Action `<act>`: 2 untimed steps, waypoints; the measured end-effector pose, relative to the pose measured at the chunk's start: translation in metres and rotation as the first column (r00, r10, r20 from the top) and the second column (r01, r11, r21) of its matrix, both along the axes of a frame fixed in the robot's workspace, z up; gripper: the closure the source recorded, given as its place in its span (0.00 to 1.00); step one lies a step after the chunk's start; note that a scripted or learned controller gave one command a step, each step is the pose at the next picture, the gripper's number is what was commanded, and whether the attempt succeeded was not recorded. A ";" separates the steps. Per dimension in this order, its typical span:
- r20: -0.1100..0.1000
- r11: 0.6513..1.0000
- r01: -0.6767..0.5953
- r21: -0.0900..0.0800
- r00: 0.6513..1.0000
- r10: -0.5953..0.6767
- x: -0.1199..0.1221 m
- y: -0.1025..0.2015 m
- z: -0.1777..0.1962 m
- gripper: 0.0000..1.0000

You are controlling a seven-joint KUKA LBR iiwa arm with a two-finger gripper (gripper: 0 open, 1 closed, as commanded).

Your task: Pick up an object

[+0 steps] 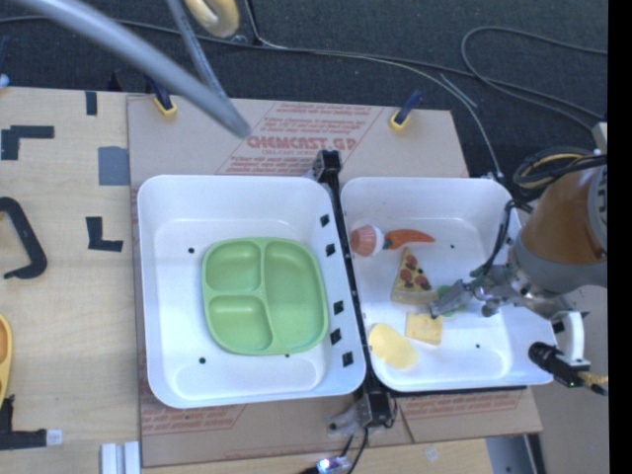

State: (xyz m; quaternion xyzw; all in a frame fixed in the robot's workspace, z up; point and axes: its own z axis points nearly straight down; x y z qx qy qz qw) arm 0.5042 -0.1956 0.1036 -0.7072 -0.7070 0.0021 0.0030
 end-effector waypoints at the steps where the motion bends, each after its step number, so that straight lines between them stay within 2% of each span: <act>1: 0.011 1.000 -0.001 0.001 1.000 0.001 0.003 0.001 -0.016 0.00; 2: 0.016 1.000 -0.003 0.000 1.000 0.003 0.004 0.002 -0.005 1.00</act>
